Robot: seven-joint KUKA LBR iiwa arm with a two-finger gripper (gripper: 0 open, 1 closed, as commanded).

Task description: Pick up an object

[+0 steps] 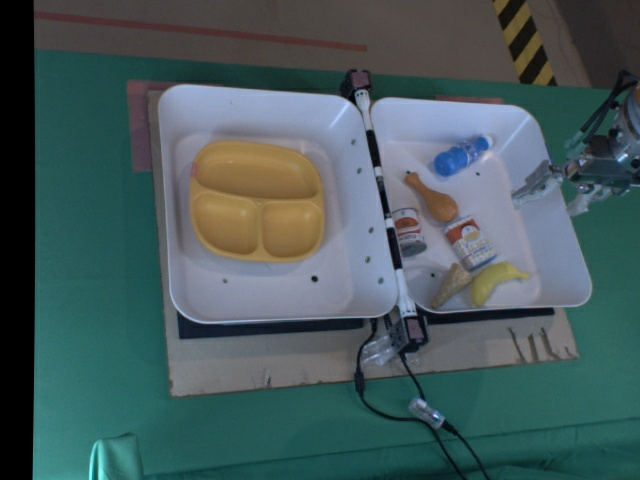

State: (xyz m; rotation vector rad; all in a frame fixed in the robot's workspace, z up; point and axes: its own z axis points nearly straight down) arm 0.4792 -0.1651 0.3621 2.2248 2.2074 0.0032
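Observation:
The right white bin (pixel 545 223) holds a blue bottle (pixel 460 155), a brown drumstick (pixel 432 197), two small cans (pixel 408 232) (pixel 470 242), a tan wedge (pixel 450 284) and a yellow banana (pixel 495 281). My gripper (pixel 555 194) hangs over the bin's right rim, its fingers (pixel 532 185) spread open with nothing between them. It stands to the right of all the objects, apart from them.
The left white bin (pixel 200 298) carries a yellow three-compartment tray (pixel 257 199). A hinge strip with a cable (pixel 385 208) runs between the bins. Both bins rest on cardboard over a green cloth (pixel 90 268). Black and yellow floor tape (pixel 520 18) lies at the back right.

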